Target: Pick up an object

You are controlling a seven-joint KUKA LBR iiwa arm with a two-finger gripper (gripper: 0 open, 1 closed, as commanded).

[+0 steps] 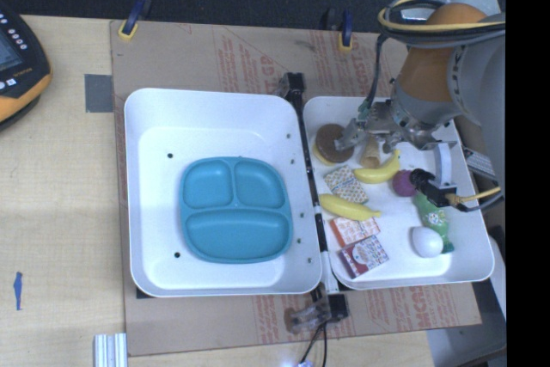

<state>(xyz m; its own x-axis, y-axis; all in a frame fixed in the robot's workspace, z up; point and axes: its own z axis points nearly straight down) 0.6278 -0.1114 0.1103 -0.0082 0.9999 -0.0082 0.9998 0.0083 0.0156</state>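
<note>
My gripper (372, 136) hangs low over the back of the right bin (468, 271), its fingers spread open. A small tan item (371, 154) lies just under and between the fingers, but I see no grip on it. A brown round disc (329, 142) sits just left of the gripper. A yellow banana (378, 174) lies right in front of it, and a second banana (346, 206) lies further forward. A purple piece (404, 183), a green item (434, 217) and a white egg (426, 241) lie along the right side.
A checkered packet (344, 181) and two red-and-white packets (354, 229) (366, 254) lie in the right bin's front left. The left bin (146, 150) holds a blue divided plate (235, 209). A yellow-black handheld device (15, 64) rests at the bench's far left.
</note>
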